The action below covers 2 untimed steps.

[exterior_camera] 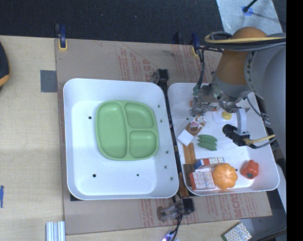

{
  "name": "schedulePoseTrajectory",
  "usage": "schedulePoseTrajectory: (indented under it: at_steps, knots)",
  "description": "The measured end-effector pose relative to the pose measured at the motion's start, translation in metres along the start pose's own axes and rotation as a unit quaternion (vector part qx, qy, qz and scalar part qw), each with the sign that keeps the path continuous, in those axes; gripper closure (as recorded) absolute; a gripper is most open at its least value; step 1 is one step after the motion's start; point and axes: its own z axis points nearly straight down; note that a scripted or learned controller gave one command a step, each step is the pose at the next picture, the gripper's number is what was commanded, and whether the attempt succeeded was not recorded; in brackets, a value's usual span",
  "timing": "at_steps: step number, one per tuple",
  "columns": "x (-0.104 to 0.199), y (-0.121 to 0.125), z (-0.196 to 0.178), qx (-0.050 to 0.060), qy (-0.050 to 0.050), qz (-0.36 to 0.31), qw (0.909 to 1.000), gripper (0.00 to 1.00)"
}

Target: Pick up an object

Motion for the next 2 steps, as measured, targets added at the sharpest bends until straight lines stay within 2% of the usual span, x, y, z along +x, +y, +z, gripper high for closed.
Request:
schedulePoseTrajectory:
  at_steps: [1, 2]
  knots:
    - [0.0, 0.0, 0.0, 0.0, 0.0, -0.001, 1.0, 0.0]
    - [-0.003, -0.016, 0.013, 0.002, 0.001, -0.001, 1.0, 0.0]
